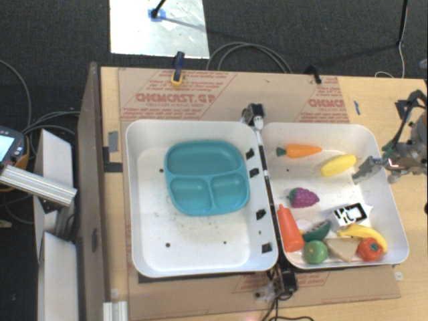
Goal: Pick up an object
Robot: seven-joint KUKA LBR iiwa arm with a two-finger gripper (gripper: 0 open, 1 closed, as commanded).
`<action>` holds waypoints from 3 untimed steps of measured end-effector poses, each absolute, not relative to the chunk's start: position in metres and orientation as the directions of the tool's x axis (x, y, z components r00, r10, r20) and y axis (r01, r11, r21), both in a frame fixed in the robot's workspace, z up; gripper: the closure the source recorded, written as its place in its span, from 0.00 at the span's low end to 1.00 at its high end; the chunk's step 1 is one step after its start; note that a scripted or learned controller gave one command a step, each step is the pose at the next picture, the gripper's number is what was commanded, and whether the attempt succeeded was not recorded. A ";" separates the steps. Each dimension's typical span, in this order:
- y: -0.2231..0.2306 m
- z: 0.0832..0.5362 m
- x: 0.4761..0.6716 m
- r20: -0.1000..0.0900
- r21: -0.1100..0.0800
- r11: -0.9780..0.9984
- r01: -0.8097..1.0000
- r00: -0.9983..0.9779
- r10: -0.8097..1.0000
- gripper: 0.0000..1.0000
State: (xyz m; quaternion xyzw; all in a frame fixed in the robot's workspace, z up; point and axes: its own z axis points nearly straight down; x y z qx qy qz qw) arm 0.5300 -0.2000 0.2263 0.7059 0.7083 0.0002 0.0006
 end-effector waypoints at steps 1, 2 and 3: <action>-0.143 0.108 0.545 -0.008 0.022 -0.001 1.000 0.001 1.000 0.00; -0.091 0.084 0.567 0.001 0.003 0.010 1.000 -0.010 1.000 0.00; -0.084 0.085 0.653 0.000 0.000 0.006 1.000 -0.006 1.000 0.00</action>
